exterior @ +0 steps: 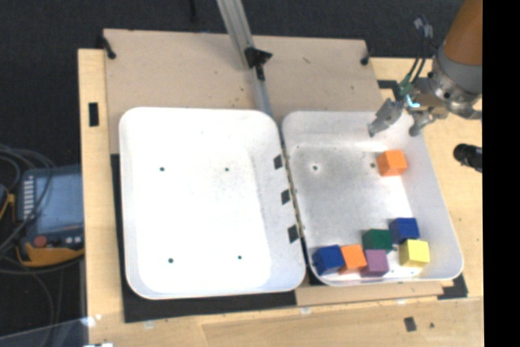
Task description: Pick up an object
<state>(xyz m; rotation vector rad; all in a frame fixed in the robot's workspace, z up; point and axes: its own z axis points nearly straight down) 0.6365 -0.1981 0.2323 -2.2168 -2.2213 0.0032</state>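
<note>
Camera view: arm comes in from the right, gripper (401, 119) hanging over the far edge of the right bin (341, 175). Fingers look spread apart, nothing between them, so released and carrying nothing. Closest block to it is the lone orange block (392, 162), sitting on the bin floor just in front of the gripper, apart from it, not touching. Rest of the blocks bunched at the near edge of the same bin: blue block (328, 258), second orange block (354, 257), purple block (376, 262), green block (377, 240), dark blue block (404, 228), yellow block (414, 253), several touching each other. Left bin (203, 199) has only small dark specks.

Step, as I judge it: approach, no grasp made yet. Next move likely needs the gripper centred over one block, the lone orange one being easiest, then dropped straight down with the fingers either side before closing. The clustered ones would risk nudging neighbours.
</note>
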